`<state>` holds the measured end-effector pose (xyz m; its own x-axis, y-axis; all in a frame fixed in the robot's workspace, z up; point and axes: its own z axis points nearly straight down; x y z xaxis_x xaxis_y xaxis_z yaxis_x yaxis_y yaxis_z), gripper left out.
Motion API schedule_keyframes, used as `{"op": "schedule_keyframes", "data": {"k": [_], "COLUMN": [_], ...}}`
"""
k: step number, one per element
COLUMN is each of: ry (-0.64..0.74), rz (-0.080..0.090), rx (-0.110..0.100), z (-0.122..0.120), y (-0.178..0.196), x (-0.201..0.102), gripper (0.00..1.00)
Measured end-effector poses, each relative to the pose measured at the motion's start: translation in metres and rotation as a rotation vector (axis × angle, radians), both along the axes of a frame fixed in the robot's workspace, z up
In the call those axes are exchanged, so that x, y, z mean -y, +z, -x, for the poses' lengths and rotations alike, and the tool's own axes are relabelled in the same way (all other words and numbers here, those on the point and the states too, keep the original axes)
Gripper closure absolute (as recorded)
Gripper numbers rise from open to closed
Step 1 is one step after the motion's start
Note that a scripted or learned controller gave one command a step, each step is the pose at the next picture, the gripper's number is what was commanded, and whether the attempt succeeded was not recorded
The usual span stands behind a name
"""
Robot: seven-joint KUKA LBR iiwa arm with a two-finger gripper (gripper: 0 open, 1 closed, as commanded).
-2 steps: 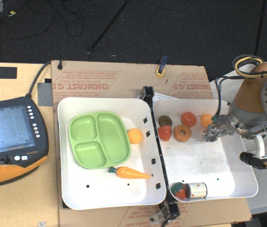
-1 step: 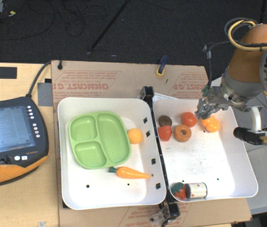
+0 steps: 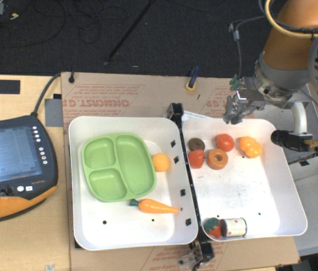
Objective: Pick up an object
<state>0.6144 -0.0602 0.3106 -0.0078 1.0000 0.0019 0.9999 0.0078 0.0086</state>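
Observation:
My gripper point(image 3: 233, 115) hangs above the far edge of the right bin point(image 3: 272, 208), with nothing seen between its fingers. Below it in that bin lie a red tomato point(image 3: 224, 141), a brown round piece point(image 3: 196, 144), a red piece point(image 3: 196, 158), a brown ring doughnut point(image 3: 218, 159) and a yellow-orange pepper point(image 3: 250, 147). A small can point(image 3: 233, 227) with a green and red item point(image 3: 212, 227) beside it rests at the near left corner. The left bin point(image 3: 91, 230) holds a green divided plate point(image 3: 118, 166), an orange ball point(image 3: 160, 162) and a carrot point(image 3: 153, 206).
A divider with black clips point(image 3: 182, 168) separates the bins. A teach pendant point(image 3: 12, 162) sits on the bench at the left. Cardboard point(image 3: 125, 95) lies under the bins, with a blue and yellow tool point(image 3: 192, 79) at the back. A black handle point(image 3: 291, 140) juts in at the right.

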Motion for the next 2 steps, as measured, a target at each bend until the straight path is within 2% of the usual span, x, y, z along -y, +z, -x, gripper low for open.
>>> {"op": "schedule_keyframes", "data": {"k": [1,2], "ry": [0.003,-0.008], "rz": [-0.002,0.0], "rx": [-0.016,-0.009], "z": [0.039,0.114], "y": [-0.023,0.063], "x": [-0.11,-0.094], "gripper": [1.0,1.0]}}
